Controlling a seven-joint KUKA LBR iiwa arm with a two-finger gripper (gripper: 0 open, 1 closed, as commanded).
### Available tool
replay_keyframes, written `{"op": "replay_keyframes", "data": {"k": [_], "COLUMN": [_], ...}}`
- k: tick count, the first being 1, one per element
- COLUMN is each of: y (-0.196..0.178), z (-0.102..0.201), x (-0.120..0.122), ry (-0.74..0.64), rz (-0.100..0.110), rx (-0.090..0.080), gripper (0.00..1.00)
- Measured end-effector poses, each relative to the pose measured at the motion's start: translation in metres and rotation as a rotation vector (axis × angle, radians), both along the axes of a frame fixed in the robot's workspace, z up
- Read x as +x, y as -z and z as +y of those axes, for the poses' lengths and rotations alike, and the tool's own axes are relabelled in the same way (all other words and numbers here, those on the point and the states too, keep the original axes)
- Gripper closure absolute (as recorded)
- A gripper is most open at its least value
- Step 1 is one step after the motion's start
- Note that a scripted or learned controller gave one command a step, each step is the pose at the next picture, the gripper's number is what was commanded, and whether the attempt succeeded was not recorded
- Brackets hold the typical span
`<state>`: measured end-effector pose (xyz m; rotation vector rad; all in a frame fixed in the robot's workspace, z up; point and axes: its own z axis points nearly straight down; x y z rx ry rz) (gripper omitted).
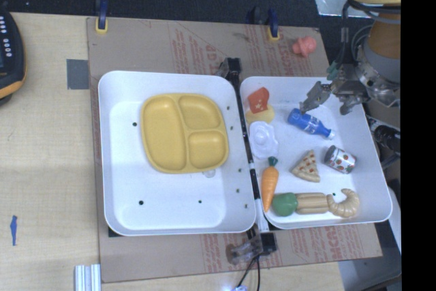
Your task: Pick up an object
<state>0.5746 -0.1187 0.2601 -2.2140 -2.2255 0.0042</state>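
Here, a blue bottle [310, 124] lying on its side in the upper middle of the right bin [368, 146], tilted, cap end toward lower right. Nearest candidate for the pick, judged from its place just under the gripper [334, 97]. Nothing between the fingers; spread apart, one finger [314, 97] reaching down-left almost to the bottle's upper end, the other toward the right, above the bin floor. Contact with the bottle not possible to tell from this slant.

Around the bottle: a small can [338, 159] just beside, to lower right; a pizza slice [308, 167] below; a white crumpled piece [263, 138] to the left, and above that a red-orange box [258, 101]. Further down, a carrot [270, 186] against the left wall, then a green-tipped wooden piece [300, 203] touching a croissant [347, 203] along the bottom edge. Well apart, in the left bin [116, 146], a yellow divided plate [184, 131]. Outside both bins, a pink object [305, 46] on the cardboard.

Step in hand, as a judgement: approach, grasp not yet made. Next move probably calling for a shift to lower left, so as to centre over the bottle body, with the fingers turned across its short width, then descent and closing. Risk: round body rolling away toward the can.
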Motion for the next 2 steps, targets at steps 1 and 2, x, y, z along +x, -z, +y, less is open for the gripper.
{"op": "replay_keyframes", "data": {"k": [1, 2], "y": [0.157, 0.168], "z": [-0.059, -0.023], "x": [-0.029, 0.042], "ry": [0.006, -0.005], "rz": [0.014, -0.006], "rx": [0.001, -0.001], "gripper": [0.00, 0.00]}}
